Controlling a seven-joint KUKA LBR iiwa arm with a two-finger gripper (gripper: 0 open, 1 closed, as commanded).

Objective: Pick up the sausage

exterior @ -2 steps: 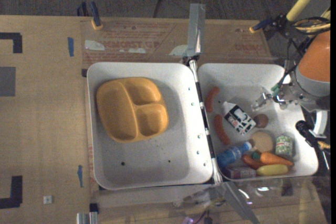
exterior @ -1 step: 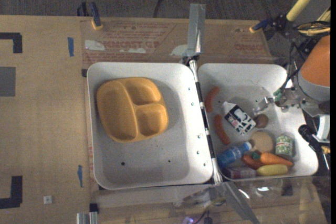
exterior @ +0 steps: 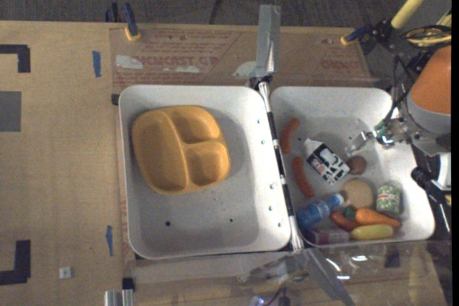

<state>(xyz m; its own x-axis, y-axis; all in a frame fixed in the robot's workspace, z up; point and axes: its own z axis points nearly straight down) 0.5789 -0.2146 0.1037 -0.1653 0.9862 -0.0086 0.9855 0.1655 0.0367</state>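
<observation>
The sausage (exterior: 289,134), likely light, smooth and apt to roll, wanted gripping across its middle, while whether the hand (exterior: 371,136) was open I couldn't tell.

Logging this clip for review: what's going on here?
The arm's claw hovers over the right bin, near its far right side, with nothing visibly held. Two sausages lie by the bin's left wall, one above the other. The left bin holds a yellow divided plate.

Open floor surrounds the sausage (exterior: 288,135); milk carton (exterior: 326,162) sits near.
</observation>
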